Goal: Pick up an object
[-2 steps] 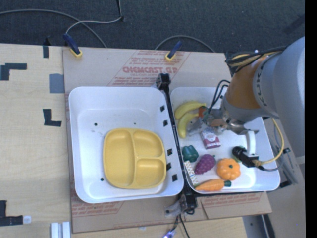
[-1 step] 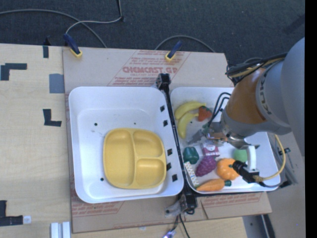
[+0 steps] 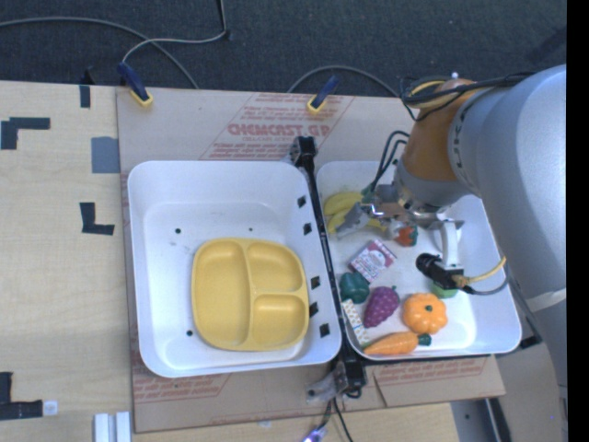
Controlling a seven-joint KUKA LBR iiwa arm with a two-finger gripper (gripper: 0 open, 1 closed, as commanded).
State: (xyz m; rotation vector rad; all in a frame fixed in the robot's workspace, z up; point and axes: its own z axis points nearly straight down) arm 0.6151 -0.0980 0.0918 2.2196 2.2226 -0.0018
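Toy banana (image 3: 339, 206) lies nearest my jaws (image 3: 394, 217) in the right bin (image 3: 497, 334).
I cannot tell their state; I'd descend squarely over it.

The arm (image 3: 525, 155) is a broad, smooth grey cylinder with an orange band (image 3: 431, 150) above the wrist. Black and yellow cables loop around the metal-and-black end effector (image 3: 405, 212).
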